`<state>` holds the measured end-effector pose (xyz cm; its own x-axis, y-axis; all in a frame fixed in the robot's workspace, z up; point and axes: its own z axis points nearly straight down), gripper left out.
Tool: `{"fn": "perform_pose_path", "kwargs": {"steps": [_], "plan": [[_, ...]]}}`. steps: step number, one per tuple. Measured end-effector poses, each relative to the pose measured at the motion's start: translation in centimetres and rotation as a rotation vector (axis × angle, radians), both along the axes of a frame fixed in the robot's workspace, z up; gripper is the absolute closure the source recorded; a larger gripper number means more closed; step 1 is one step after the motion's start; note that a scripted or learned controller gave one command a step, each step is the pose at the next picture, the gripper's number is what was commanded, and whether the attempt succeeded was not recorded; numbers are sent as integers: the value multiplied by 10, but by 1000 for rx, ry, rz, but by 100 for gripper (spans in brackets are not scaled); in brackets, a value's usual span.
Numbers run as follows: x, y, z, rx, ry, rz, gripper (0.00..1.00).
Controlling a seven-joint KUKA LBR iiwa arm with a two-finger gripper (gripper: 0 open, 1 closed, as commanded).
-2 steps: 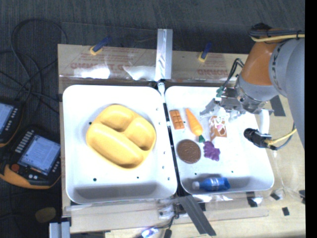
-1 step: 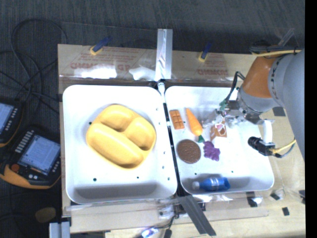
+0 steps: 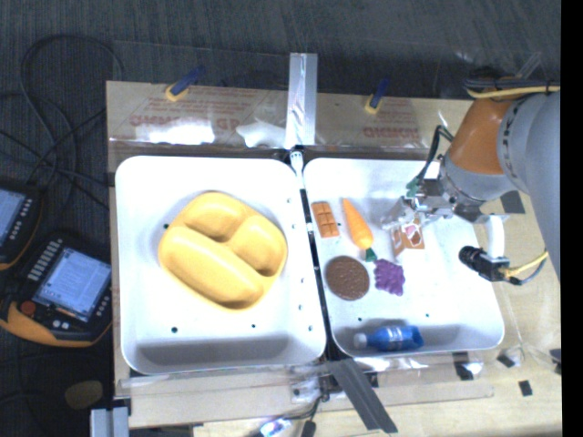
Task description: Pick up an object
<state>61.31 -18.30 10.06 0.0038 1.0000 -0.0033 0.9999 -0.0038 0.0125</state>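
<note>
- Reaching stage, by the look of it: gripper (image 3: 412, 209) low in the right bin (image 3: 455, 330), just above a small red-and-white packet (image 3: 407, 238).
- Cannot tell its state.
- Next: settle squarely over the packet, then lift.
- Nearby: tapered orange carrot (image 3: 358, 224), knobbly purple grapes (image 3: 390, 277), flat brown cookie (image 3: 347, 278).

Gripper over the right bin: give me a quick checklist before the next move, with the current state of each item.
1. Gripper inside the right bin: ok.
2. Target below it: small red-and-white packet sits just under the gripper: ok.
3. Packet gripped: cannot tell.
4. Clearance from neighbours: carrot and purple grapes lie close by: not ok.
5. Blue bottle out of the way at the near wall: ok.
</note>
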Motion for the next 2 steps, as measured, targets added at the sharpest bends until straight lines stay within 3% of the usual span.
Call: {"fn": "perform_pose_path", "kwargs": {"steps": [1, 2], "plan": [[-39, -4, -9, -4, -1, 221, 100], [-50, 65, 112, 2, 14, 187, 100]]}}
